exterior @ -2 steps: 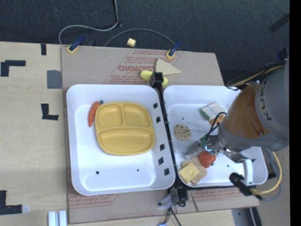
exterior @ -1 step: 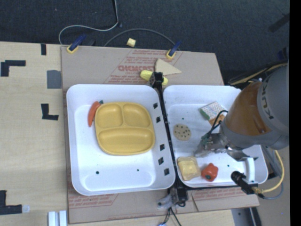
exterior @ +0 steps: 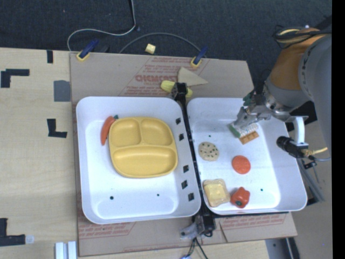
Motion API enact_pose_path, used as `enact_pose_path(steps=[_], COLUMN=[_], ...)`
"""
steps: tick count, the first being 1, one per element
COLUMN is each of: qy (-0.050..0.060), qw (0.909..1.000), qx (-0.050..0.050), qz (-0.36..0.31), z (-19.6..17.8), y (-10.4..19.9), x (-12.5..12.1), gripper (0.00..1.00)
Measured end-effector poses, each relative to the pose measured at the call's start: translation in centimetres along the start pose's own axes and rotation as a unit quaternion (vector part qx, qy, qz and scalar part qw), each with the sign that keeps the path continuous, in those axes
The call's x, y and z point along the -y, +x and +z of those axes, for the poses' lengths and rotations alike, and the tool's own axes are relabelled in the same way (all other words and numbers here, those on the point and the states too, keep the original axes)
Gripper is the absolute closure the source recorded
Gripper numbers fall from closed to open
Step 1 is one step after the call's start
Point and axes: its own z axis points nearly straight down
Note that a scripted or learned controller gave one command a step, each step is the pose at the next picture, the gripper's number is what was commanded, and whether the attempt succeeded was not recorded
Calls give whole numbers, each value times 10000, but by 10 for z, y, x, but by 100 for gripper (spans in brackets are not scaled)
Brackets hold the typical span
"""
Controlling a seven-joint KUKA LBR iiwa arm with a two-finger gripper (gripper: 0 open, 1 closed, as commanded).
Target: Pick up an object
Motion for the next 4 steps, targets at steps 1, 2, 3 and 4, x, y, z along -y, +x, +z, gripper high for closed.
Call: enact_pose_path(steps=[1, 2, 3, 4], qy=[80, 67, 32, 21], qw=[10000, 10000, 10000, 10000], qx=[-23, -30, 0, -1], qz=[18, 39, 17, 20], z=[5, 80, 76, 75], y=[1, -28, 11, 12], x=[7, 64, 83, 85], gripper=[0, 0, 0, 0])
